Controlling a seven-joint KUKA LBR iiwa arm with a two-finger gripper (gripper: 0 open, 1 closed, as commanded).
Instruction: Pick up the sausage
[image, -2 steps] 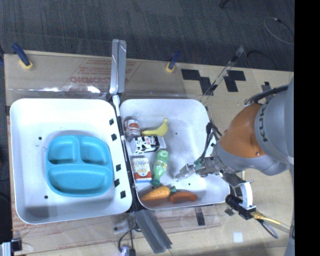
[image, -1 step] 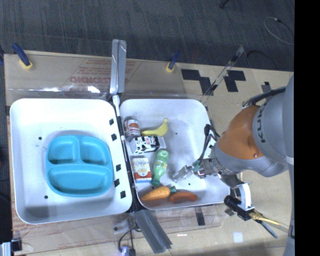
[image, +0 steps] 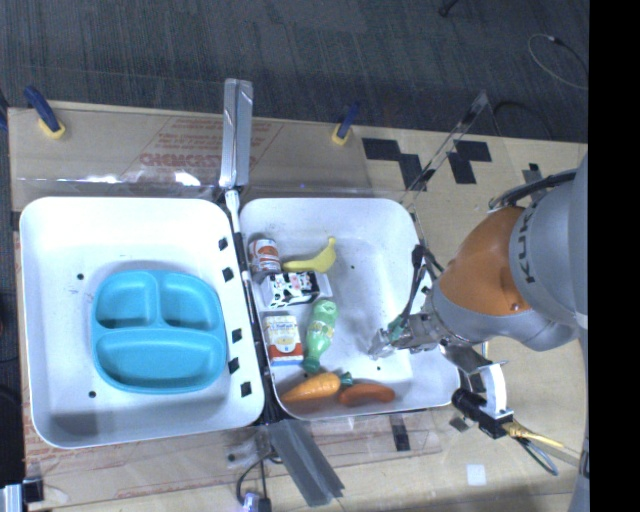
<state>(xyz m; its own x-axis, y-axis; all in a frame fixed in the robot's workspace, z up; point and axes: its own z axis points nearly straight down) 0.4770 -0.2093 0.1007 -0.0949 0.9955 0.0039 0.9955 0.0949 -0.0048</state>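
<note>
The sausage (image: 367, 394), a reddish-brown oblong, lies flat at the front edge of the right bin (image: 390, 225), just right of a carrot (image: 308, 389). My gripper (image: 386, 342) hangs inside the right bin, a little behind the sausage and slightly to its right, apart from it. Nothing shows between its tips. The grey arm with its orange band (image: 480, 275) reaches in from the right over the bin's right wall.
Along the right bin's left side lie a can (image: 264, 253), a banana (image: 311, 259), a cow-print carton (image: 290, 289), a juice box (image: 283, 336) and a green bottle (image: 320, 330). The left bin (image: 60, 230) holds a blue divided tray (image: 158, 330).
</note>
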